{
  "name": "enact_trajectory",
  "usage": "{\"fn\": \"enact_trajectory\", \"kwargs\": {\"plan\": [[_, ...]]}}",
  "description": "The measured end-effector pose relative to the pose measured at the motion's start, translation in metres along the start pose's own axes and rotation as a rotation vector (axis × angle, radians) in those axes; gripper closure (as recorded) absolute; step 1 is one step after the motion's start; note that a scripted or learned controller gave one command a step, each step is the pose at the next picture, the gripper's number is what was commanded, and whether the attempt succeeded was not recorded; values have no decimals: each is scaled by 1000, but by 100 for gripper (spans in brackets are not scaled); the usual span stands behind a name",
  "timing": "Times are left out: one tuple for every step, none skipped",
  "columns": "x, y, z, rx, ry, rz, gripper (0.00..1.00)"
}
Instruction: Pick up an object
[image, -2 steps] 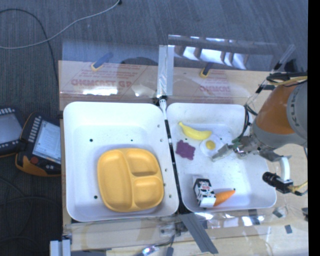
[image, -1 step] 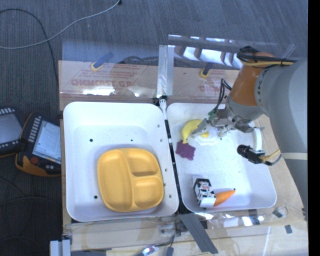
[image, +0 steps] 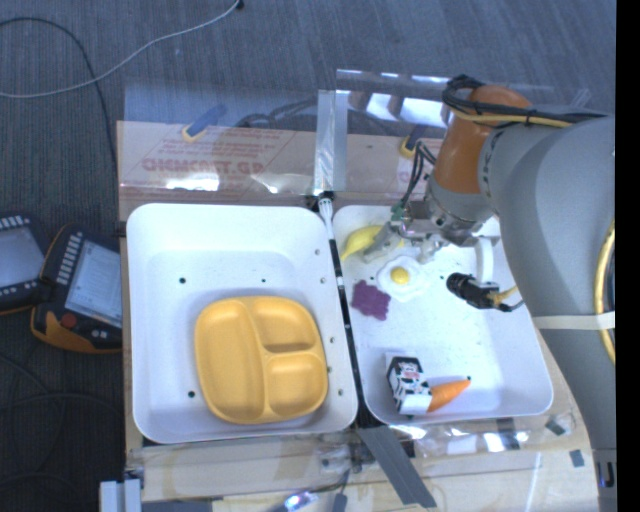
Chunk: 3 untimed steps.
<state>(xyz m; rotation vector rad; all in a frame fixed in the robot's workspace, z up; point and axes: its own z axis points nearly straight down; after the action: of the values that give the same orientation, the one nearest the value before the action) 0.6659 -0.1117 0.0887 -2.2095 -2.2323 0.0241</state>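
White right bin (image: 520, 350), claw (image: 412, 238) over half-hidden banana (image: 360, 240), fingertips indistinct.

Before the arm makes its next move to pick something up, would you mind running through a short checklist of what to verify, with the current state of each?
1. Gripper is over the right bin: ok, at its far end near the banana and fried egg toy.
2. An object sits between the fingers: cannot tell, the wrist hides them.
3. Objects within the bin to pick: ok, also the purple piece, the small printed carton and the carrot.
4. Carrot separate from carton: not ok, they touch.
5. Yellow divided tray lies flat in the left bin: ok.
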Motion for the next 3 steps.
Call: {"fn": "enact_trajectory", "kwargs": {"plan": [[11,-29,-1,-22,3,-182,0],[12,-28,-12,-24,4,-183,100],[13,-28,-20,-23,5,-183,100]]}}
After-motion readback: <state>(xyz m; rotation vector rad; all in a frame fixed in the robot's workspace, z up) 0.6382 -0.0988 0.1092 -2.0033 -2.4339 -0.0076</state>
